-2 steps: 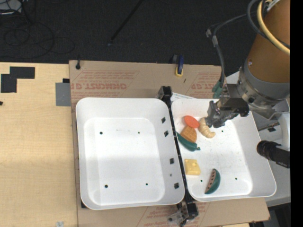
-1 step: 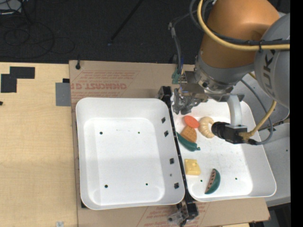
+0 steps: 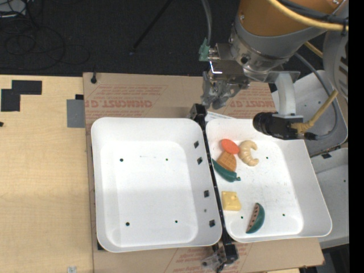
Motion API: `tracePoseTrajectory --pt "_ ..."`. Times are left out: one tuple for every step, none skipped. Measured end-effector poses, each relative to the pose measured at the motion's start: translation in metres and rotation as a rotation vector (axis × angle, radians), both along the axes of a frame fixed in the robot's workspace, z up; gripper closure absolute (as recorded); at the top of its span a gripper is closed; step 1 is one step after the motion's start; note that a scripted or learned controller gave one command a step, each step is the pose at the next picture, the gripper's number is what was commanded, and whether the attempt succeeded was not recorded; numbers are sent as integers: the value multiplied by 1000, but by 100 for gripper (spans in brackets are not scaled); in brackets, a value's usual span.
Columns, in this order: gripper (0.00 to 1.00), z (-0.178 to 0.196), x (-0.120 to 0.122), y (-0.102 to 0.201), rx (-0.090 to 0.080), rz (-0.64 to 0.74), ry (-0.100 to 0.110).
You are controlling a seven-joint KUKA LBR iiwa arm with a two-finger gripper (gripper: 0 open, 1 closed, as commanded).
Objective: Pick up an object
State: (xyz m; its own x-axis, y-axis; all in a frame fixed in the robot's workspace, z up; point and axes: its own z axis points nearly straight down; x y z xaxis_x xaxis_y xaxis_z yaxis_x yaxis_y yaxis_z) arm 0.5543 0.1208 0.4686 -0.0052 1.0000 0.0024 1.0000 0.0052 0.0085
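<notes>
Gripper [image 3: 219, 98] hangs over the far rim of the right bin [image 3: 296, 169], near that bin's 11 o'clock corner, just past the black divider where the two bins meet. Its metal parts bunch into a dark cluster from where I stand; cannot tell how far the fingers are spread. Nothing visible between them. Above it, the grey wrist with the orange band [image 3: 273, 4], entering from 1 o'clock. A black cylindrical fitting [image 3: 276, 125] juts out over the bin's far edge, at 3 o'clock from the gripper.

Objects, all lying loose in the right bin, below the gripper toward 6 o'clock:
- orange-red oval piece [image 3: 230, 145], nearest the gripper, close to the divider.
- pale croissant-shaped piece [image 3: 249, 152], just beside it at 3 o'clock.
- tan waffle-patterned wedge [image 3: 227, 162], touching the oval's near side.
- dark green pod-like strip [image 3: 226, 172], lying slantwise under the wedge, touching it.
- pale yellow block [image 3: 231, 201], well apart, further toward 6 o'clock, hard against the divider side.
- green-and-brown curved slice [image 3: 255, 218], near the bin's near wall, at 4 o'clock from the yellow block.

Left bin [image 3: 145, 181]: white floor with a few small dark dots.

Both bins sit on a brown cardboard sheet [image 3: 148, 95] with red printing. Light wooden bench [image 3: 40, 169] runs off to 9 o'clock; black and grey patches on it. Dark floor and cables [image 3: 34, 33] at 11 o'clock.
</notes>
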Motion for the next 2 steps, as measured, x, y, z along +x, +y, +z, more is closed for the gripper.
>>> tracePoseTrajectory --pt "100 62 -38 -87 -3 -13 4" --pt "100 69 -55 -26 -2 1 11"
